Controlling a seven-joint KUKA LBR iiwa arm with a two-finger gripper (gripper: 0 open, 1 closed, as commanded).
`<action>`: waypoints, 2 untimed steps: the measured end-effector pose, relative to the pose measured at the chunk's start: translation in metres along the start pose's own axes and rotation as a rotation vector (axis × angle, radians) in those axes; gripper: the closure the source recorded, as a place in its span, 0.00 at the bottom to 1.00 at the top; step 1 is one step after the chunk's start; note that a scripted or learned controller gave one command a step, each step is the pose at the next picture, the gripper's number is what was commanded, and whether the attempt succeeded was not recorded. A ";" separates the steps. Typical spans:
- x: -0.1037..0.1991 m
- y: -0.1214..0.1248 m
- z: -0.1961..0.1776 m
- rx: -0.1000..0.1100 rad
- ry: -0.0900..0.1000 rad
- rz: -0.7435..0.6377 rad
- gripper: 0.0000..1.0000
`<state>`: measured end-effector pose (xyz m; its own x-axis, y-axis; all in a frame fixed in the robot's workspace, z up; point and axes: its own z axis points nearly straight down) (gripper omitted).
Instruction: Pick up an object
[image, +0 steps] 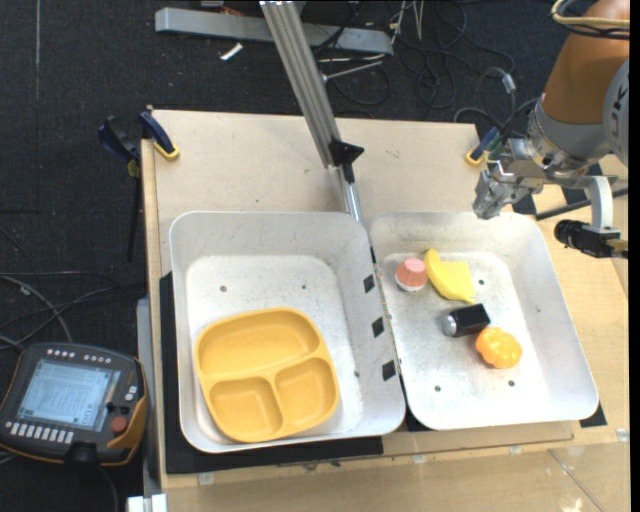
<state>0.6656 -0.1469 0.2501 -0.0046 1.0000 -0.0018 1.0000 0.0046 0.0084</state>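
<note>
The right bin (540, 380) holds a yellow banana-shaped toy (449, 277), a small pink round piece (411, 273) to its left, a black cylinder (466, 320) below it, and an orange pepper-like toy (498, 347) at lower right. My gripper (487, 204) hangs above the bin's far rim, up and to the right of the banana toy and apart from all the objects. Nothing shows between its fingers.
The left bin (200, 250) holds a yellow three-compartment tray (265, 372). A slanted metal pole (310, 85) crosses the bench down to the gap between the bins. Clamps sit at the bench's far corners (160, 135). A teach pendant (70, 400) lies at lower left.
</note>
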 end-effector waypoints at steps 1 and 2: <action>0.000 0.002 -0.053 0.001 0.000 0.001 1.00; 0.060 -0.008 -0.036 0.011 0.004 -0.004 1.00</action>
<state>0.6574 -0.0871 0.2859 -0.0084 1.0000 0.0021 1.0000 0.0084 -0.0024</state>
